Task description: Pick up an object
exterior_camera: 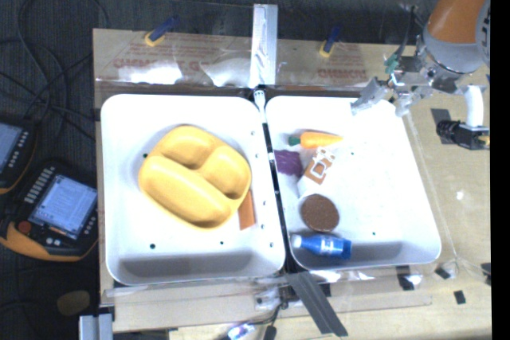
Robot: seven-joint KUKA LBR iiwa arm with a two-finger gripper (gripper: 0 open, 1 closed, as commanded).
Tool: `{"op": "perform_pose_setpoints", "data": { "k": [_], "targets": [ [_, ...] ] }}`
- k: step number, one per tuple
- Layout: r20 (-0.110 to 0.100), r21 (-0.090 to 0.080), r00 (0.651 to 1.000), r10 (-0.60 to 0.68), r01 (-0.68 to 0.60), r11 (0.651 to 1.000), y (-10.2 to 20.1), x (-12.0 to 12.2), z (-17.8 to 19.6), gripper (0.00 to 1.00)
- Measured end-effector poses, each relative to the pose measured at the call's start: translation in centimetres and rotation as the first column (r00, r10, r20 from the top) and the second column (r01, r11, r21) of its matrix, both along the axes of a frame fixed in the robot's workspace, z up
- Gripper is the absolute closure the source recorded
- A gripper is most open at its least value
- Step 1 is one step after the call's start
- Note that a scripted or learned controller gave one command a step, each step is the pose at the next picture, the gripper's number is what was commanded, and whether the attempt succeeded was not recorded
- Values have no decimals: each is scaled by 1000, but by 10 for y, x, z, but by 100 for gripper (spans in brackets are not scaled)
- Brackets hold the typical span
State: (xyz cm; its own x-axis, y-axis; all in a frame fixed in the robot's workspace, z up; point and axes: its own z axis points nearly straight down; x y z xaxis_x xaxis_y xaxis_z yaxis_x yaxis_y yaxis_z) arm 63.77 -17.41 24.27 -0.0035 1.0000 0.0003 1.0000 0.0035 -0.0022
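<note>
Several objects [317,179] lie down-left of the claw [381,94]

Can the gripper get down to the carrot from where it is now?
Probably yes. The gripper hangs over the right bin's far corner, and the carrot lies uncovered nearby, with bare floor between; only a purple piece sits close.

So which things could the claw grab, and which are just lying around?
Could grab: yellow toy, carrot, purple block, white bottle, brown disc, blue bottle.
Lying around: handheld controller, yellow-and-blue clamps, cables.
</note>
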Motion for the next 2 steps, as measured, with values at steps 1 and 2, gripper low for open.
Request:
{"op": "perform_pose_setpoints", "data": {
  "k": [1,2],
  "targets": [
    [-1,0,1000,-7,7,1000,68,9,-115,0],
    [24,-3,1000,7,-7,1000,65,11,-146,0]
  ]
}}
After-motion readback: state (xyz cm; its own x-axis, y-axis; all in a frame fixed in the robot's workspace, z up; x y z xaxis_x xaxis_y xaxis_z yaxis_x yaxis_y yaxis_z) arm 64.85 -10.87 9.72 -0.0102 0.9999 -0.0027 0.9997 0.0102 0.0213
